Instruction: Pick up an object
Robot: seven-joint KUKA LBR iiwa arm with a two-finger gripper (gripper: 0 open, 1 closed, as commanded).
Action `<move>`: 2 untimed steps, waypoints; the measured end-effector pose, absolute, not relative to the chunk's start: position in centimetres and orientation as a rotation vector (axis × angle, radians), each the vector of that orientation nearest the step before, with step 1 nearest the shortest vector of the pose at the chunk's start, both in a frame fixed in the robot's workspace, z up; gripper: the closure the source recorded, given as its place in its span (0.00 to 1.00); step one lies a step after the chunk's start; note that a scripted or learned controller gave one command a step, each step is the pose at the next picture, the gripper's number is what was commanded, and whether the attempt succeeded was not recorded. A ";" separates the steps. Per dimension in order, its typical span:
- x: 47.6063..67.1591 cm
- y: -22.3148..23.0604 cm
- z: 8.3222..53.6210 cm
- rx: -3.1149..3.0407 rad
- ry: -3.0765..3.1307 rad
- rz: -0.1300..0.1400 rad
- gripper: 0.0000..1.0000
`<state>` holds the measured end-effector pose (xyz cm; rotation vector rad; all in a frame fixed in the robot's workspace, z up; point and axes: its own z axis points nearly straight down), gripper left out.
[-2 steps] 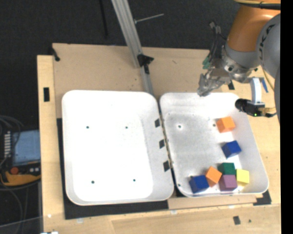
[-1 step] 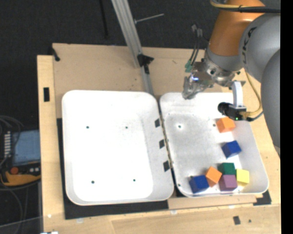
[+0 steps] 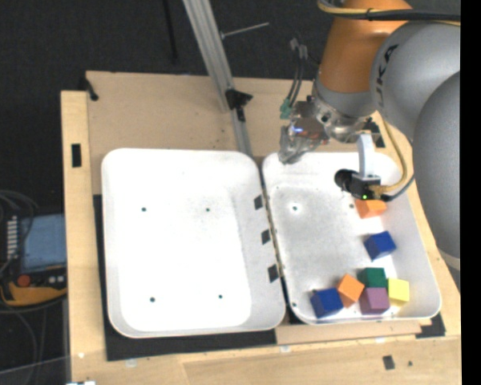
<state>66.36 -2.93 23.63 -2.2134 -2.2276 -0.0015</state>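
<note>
Nothing is picked up yet — the gripper (image 3: 292,147) hangs over the far-left corner of the right bin (image 3: 305,239), its fingers seemingly close together and empty though small and blurred, while the blocks — nearest the orange block (image 3: 371,208) — lie well apart.

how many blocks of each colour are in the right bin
orange: 2
blue: 2
green: 1
purple: 1
yellow: 1
total: 7
</note>
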 end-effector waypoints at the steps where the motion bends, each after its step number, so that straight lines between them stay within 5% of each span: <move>1: 66.2 2.3 22.7 -2.213 -2.227 0.002 1.00; 2: 67.1 8.2 23.9 -2.212 -2.231 -0.005 1.00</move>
